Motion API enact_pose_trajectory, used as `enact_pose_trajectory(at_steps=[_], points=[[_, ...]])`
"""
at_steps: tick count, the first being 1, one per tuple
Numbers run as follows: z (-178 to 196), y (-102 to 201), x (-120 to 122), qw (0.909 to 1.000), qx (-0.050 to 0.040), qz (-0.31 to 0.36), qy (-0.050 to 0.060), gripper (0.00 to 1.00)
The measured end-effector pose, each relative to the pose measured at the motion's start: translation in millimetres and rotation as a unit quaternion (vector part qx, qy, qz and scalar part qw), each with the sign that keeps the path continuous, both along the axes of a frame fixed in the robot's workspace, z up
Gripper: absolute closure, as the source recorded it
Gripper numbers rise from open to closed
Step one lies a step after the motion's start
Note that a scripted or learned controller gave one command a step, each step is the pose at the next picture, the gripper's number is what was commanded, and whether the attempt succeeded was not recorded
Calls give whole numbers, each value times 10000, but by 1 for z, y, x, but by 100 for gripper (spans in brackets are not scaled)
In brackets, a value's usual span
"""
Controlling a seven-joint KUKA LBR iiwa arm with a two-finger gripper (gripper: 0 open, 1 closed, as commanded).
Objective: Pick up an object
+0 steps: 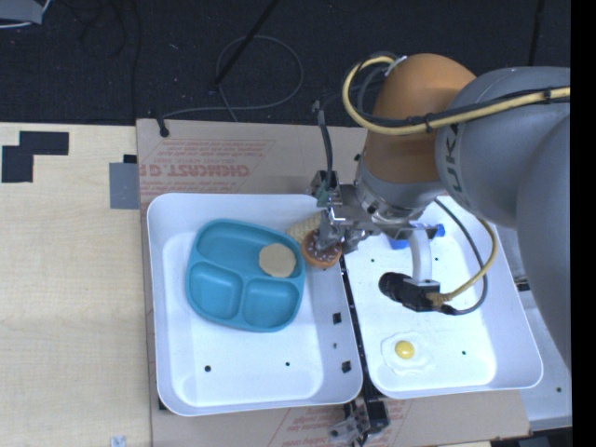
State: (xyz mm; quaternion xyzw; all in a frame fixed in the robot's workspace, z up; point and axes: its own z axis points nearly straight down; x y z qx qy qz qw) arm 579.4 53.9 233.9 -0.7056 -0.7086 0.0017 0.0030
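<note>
Two shallow white plastic bins sit side by side on a brown cardboard sheet (233, 161) printed with red lettering, the left bin (177, 343) touching the right bin (503, 361) along a dark central seam. The cardboard lies on a pale wooden desk (65, 296) bearing black (33, 152) and grey (122, 183) patches. Dark carpet (168, 35) behind the desk carries loose black cables (261, 63).
</note>
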Motion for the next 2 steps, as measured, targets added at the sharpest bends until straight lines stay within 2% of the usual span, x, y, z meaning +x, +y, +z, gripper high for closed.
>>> enact_pose_trajectory(at_steps=[1, 2], points=[[7, 52, -1, 10000, -3, 5, -16, 100], [7, 50, -1, 10000, -11, -11, -12, 0]])
